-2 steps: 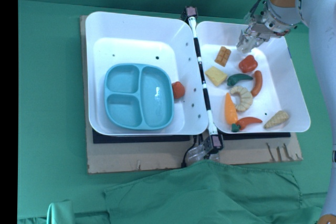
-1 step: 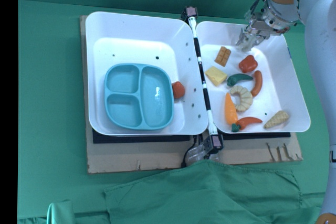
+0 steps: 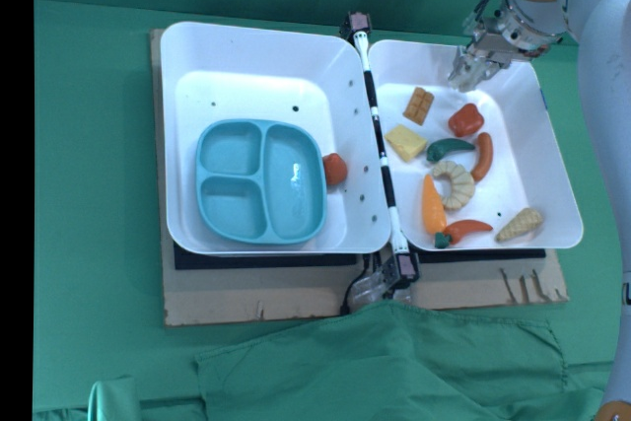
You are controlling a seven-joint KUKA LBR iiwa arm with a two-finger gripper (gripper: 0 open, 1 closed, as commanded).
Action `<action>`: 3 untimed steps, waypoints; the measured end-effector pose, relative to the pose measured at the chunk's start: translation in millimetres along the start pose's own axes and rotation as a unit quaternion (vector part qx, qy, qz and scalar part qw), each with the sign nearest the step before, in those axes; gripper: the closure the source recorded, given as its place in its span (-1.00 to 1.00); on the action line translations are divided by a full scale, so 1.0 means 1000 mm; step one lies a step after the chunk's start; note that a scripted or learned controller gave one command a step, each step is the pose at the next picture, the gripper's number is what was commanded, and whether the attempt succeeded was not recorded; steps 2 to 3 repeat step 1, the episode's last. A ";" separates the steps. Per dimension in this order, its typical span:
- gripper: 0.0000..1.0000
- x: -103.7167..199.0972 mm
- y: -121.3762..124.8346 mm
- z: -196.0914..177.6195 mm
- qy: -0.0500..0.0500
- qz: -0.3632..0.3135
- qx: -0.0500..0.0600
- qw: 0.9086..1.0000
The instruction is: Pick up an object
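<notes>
Overhead slanted view onto both bins [image 3: 197,44]

Two white bins sit side by side on the desk [image 3: 89,212]. The left bin [image 3: 256,54] holds a blue divided plate [image 3: 261,180] with a red piece [image 3: 335,170] touching its right edge. The gripper [image 3: 471,74] hangs over the right bin [image 3: 552,202], just above a red pepper [image 3: 466,120] among scattered toy foods.

The counter [image 3: 99,212] is being covered all over by a green cloth [image 3: 89,113], which is being bunched into folds at the near edge. A brown cardboard sheet [image 3: 256,296] is being laid flat upon it. The scene is being lit evenly from above
</notes>
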State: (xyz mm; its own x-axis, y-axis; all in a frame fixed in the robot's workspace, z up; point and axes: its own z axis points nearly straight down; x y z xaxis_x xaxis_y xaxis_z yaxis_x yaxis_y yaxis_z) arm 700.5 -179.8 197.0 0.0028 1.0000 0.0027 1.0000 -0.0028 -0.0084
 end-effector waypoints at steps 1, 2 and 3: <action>1.00 -0.001 0.002 -0.015 -0.001 0.001 -0.004 1.000; 1.00 -0.001 0.002 -0.015 -0.001 0.001 -0.004 1.000; 1.00 -0.001 0.002 -0.015 -0.001 0.001 -0.004 1.000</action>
